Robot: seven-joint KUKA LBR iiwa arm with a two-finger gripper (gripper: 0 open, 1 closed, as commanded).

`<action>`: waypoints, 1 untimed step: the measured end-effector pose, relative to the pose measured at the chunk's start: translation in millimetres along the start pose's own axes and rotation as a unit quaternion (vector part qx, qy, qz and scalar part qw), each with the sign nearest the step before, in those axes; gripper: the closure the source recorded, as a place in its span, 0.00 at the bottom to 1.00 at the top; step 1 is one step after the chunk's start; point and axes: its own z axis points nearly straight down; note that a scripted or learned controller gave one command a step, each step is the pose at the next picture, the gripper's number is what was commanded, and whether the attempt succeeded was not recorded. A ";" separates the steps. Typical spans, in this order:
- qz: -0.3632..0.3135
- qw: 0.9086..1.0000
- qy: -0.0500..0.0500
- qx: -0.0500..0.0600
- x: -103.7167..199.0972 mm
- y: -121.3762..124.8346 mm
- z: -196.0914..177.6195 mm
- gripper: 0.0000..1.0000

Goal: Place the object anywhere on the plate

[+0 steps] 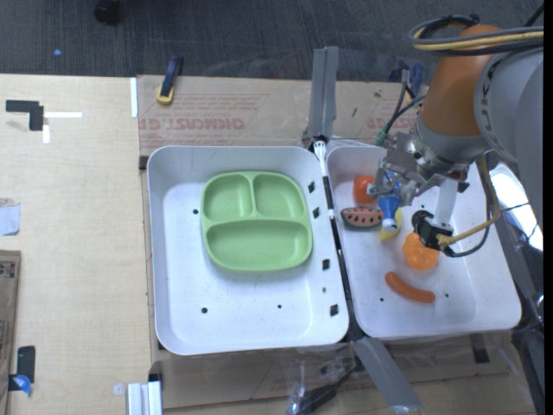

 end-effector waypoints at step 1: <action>0.025 1.000 0.000 -0.001 73.4 -4.1 -0.2 1.00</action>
